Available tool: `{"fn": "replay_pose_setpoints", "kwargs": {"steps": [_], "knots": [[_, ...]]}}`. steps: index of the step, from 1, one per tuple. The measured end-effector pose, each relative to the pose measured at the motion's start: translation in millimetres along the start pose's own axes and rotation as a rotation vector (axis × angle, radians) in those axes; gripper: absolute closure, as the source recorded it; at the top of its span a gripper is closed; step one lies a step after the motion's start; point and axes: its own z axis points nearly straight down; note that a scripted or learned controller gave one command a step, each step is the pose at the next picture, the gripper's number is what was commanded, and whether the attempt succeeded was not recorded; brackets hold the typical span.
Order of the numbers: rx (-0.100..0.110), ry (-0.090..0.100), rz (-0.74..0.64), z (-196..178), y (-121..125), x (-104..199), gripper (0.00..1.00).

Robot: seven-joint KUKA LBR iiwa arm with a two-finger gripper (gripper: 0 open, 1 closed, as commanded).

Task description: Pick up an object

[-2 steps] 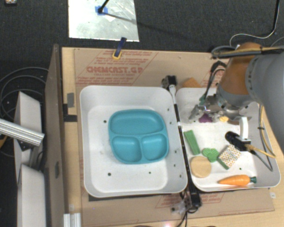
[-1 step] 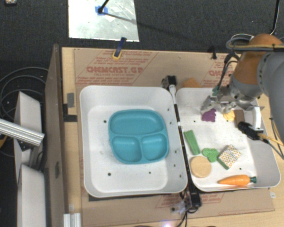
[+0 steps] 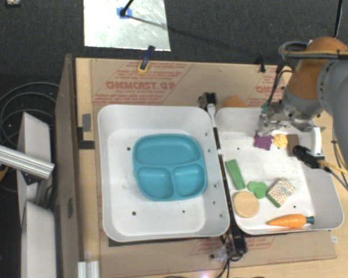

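We see the gripper [image 3: 274, 124] lowered into the far part of the right bin [image 3: 330, 204], just above a small purple object [image 3: 262, 141] and a yellow piece [image 3: 280, 140], but we cannot tell whether anything is grasped. Nearer the front of that bin we find a green bar [image 3: 234, 174], a round tan disc [image 3: 246, 204], a green leafy toy [image 3: 257, 187], a patterned block [image 3: 281, 191] and an orange carrot [image 3: 289, 220]. In the left bin [image 3: 113, 155] we see a blue divided plate [image 3: 169, 165].
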Motion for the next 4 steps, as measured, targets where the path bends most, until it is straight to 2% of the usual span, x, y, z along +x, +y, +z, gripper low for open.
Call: {"fn": "replay_pose_setpoints", "kwargs": {"steps": [1, 2, 3, 4], "knots": [[0.001, -0.001, -0.001, 0, 0, 0, 0.0], [0.01, 0.0, 0.004, 12, -20, -6, 0.0], [0.004, 0.0, 0.002, 0, -18, -6, 1.0], [0.004, -0.001, 0.002, 0, -18, -6, 0.0]]}}
